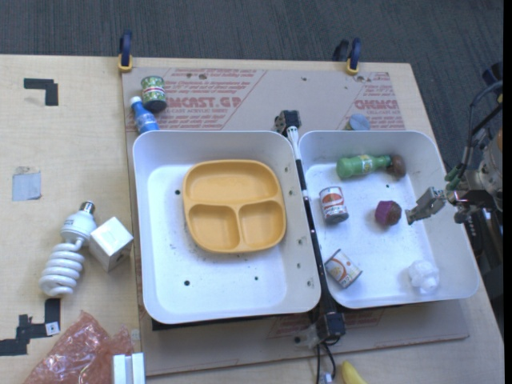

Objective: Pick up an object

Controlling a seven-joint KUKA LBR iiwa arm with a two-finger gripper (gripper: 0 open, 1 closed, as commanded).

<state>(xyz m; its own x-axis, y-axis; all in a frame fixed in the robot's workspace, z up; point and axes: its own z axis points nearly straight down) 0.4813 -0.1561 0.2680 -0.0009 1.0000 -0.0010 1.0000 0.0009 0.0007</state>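
Bins sit side by side on your table (72, 142), and the arm comes in over the right edge of the right bin (453, 256). Your gripper (424, 207) hangs just inside that bin's right wall, its tip pointing left toward the middle. You cannot tell from this angle how far the fingers are parted, and nothing can be made out between them.

Look at what lies in the right bin. A green bottle (362, 166) rests on its side near the back wall, with a small brown object (396, 165) touching its right end. Below it, a red-and-white can (333, 205) stands near the left wall. A dark purple ball-like object (387, 213) lies just left of your gripper, close but apart from it. Toward the front, a second can (343, 269) lies tilted on its side, and a crumpled white lump (422, 275) sits in the front right corner.

Your left bin (160, 286) holds a yellow divided plate (234, 205), lying flat near its centre.

Outside the bins, a green can (153, 90) and a blue bottle (144, 117) lie on the board behind the left bin. Further left you have a spiral light bulb (66, 256) beside a white cube (110, 242), and crinkled red plastic wrap (76, 352) at the front edge.
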